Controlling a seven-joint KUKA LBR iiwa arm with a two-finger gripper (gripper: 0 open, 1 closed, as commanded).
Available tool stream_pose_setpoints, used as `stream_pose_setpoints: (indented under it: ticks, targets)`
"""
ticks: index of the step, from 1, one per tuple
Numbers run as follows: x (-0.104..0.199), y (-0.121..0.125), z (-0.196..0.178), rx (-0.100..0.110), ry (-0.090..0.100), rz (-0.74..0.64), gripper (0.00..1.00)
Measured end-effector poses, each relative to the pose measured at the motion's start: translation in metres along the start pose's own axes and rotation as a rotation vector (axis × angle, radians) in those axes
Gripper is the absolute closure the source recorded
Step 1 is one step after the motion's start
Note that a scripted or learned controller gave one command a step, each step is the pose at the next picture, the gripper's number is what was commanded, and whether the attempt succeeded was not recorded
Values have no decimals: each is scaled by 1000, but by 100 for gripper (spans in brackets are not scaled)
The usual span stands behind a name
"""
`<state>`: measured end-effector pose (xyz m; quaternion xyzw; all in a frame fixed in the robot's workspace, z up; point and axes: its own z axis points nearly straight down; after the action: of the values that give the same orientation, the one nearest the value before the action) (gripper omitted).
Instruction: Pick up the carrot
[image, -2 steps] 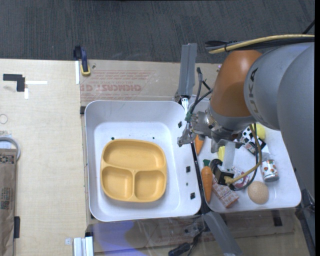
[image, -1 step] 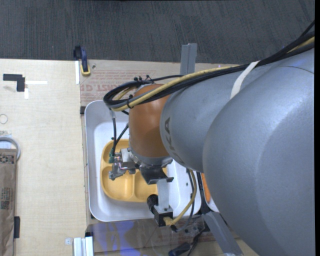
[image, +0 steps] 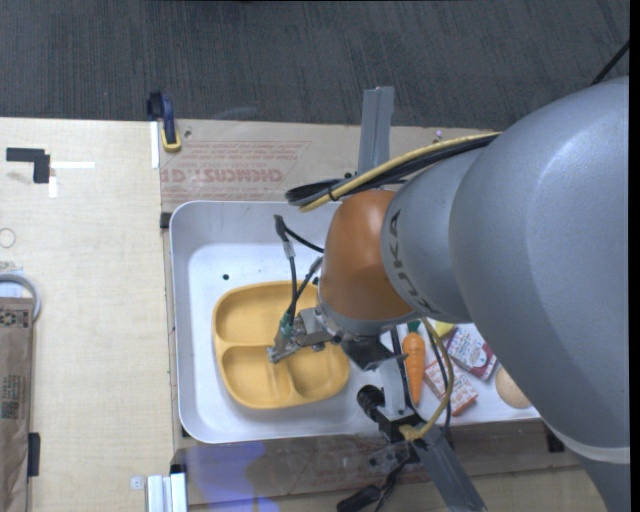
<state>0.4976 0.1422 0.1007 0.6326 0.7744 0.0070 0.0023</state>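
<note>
Carrot (image: 414, 362): lies in the white bin (image: 190, 300), long axis running up-down in your view, green top upward, beside snack packets (image: 462, 368).
Gripper (image: 283, 347): sits over the yellow 2-compartment tray (image: 245, 330), to your left of the carrot; you cannot tell its state.
Obstacle: the arm's orange band (image: 355, 265) hangs between them.
Next move: you likely shift right.

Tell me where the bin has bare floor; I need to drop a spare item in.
Bare floor of the white bin lies between its far-left rim and the yellow tray. It is crowded by the carrot and packets, under the arm.
</note>
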Motion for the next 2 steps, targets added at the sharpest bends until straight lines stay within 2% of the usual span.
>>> stream_pose_setpoints:
  ticks: [1,2]
  targets:
    - [-52,37,-88,16,-9,190,0]
    - [-53,37,-95,21,-11,191,100]
